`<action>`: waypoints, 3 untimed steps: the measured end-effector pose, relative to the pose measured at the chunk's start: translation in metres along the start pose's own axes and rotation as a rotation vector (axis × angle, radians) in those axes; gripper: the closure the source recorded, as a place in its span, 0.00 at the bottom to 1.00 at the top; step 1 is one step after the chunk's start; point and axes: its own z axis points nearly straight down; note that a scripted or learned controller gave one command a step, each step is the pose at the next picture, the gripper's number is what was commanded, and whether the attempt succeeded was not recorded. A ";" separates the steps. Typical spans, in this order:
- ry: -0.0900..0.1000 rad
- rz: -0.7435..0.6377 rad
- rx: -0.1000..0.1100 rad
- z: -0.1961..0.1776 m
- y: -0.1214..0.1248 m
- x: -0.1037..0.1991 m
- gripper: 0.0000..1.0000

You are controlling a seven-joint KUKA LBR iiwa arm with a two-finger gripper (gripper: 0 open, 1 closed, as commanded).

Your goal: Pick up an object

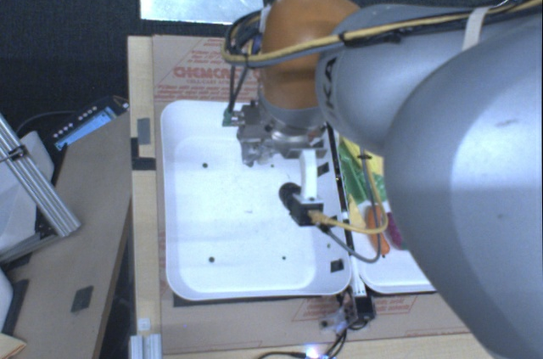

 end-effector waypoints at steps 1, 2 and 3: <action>-0.001 0.001 0.005 0.045 -0.085 0.013 1.00; 0.003 0.000 -0.010 -0.007 -0.092 0.055 1.00; -0.002 0.007 -0.002 0.045 -0.092 0.052 1.00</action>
